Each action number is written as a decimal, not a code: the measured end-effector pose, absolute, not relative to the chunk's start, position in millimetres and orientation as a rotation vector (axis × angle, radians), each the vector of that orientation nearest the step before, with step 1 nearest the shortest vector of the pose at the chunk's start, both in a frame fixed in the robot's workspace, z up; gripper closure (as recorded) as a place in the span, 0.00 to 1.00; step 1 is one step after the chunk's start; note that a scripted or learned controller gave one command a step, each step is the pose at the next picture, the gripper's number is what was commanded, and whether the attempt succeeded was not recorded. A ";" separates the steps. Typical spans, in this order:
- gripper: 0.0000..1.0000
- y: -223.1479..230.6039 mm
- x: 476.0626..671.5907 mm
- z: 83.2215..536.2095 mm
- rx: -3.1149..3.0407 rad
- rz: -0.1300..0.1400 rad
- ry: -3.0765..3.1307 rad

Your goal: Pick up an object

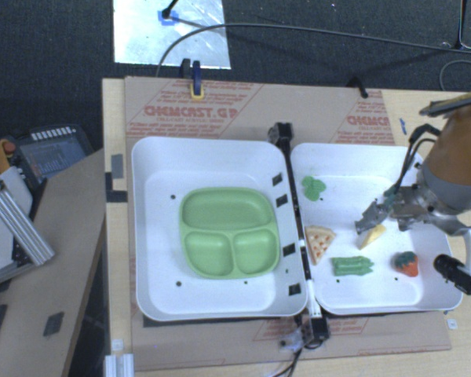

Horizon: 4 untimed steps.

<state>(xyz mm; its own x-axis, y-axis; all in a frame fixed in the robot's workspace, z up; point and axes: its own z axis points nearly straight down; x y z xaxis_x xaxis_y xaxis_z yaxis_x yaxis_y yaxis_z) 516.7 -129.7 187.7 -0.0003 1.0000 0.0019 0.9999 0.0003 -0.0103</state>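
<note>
Approaching the grasp: the gripper (370, 226) hangs low in the right bin (341, 163), its tip touching or just above a pale yellow piece (371, 237). Whether the jaws are released or clenched cannot be told. The next move likely requires closing on the piece, then lifting straight.

Your worktop (114, 234) carries a printed cardboard sheet (243, 104), with the left bin (153, 210) and right bin (345, 159) touching side by side.
</note>
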 end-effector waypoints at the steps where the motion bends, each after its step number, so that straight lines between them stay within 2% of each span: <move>1: 0.00 -129.5 519.6 193.0 -2.219 -0.001 -2.225; 3: 0.00 -132.8 517.3 82.2 -2.219 0.001 -2.221; 4: 1.00 -133.0 518.5 95.0 -2.221 -0.002 -2.224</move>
